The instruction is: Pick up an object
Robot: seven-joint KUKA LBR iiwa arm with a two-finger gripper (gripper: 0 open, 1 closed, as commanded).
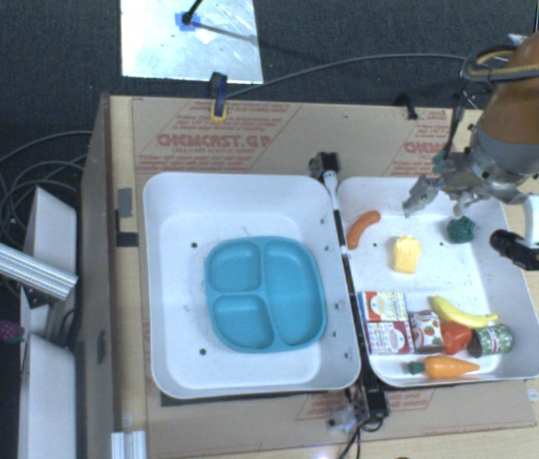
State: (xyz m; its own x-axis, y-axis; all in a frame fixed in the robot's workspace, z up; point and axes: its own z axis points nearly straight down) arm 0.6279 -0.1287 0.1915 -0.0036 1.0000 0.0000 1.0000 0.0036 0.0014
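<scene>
Left bin (pixel 169 256): holds one item, a blue divided plate (pixel 265 292), lying flat near the middle; judged to be the drop side, since every loose object sits in the other bin. The two bins meet along a shared rim down the centre, clipped at the far end, which likely keeps them from sliding apart on the bench (pixel 250 137). Right bin (pixel 523 299): the candidates for picking are here. An orange sausage-shaped piece (pixel 361 228) lies at the bin's far left, close to the dividing rim; a yellow corn-like piece (pixel 405 253) lies apart from it toward the middle. Near edge: a small printed carton (pixel 396 320), a banana (pixel 461 312) resting across a red item (pixel 453 338), a small can (pixel 495 338) on its side, and a carrot (pixel 443 366), all crowded and touching, so judged harder to grasp cleanly. A dark green piece (pixel 461 228) sits alone toward the far right. The pincer (pixel 441 191) hangs over the far part of this bin, between the sausage piece and the green piece, with nothing visibly between its fingers; whether they stand apart or together cannot be told at this angle. Judged: approach stage, no object taken yet; the isolated corn or green piece looks the likeliest target.
</scene>
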